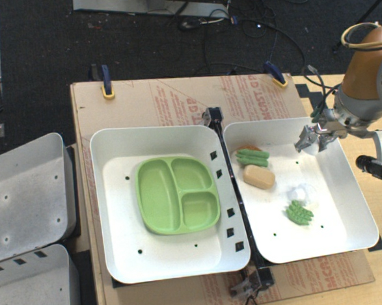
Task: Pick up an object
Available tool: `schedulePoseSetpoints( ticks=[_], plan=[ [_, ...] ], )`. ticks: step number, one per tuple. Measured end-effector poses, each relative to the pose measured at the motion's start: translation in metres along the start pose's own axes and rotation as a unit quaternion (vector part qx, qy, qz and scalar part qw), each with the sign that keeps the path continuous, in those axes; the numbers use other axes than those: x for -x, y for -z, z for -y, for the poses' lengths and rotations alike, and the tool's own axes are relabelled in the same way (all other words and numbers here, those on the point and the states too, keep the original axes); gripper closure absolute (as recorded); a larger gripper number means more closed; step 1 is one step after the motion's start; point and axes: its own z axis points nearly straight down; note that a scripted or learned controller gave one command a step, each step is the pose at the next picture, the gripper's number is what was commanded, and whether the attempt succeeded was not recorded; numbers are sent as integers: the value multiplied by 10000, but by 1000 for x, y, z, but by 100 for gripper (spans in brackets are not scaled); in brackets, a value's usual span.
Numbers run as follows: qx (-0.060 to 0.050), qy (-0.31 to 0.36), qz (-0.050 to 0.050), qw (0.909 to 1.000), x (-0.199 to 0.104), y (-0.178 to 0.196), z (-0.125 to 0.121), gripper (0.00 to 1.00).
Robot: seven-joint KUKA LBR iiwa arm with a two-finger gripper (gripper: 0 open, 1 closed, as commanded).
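Nothing has yet been lifted: the grey two-finger pincer [311, 140], apparently open and empty, is seen at two o'clock above the right white bin [353, 225], the tan oval block [258, 177] lying untouched at ten o'clock.

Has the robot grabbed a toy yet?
Not yet. The pincer hangs over the right bin's upper edge with nothing seen between its fingers. The tan block, green bean toy and leafy green toy all lie in that bin. Reaching, gripping and lifting remain.
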Motion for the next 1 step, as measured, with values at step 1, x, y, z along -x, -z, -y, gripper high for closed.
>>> schedulePoseSetpoints(
  ticks=[1],
  plan=[
    [3, 2, 0, 10000, 1, 44, 3, 100]
  ],
)
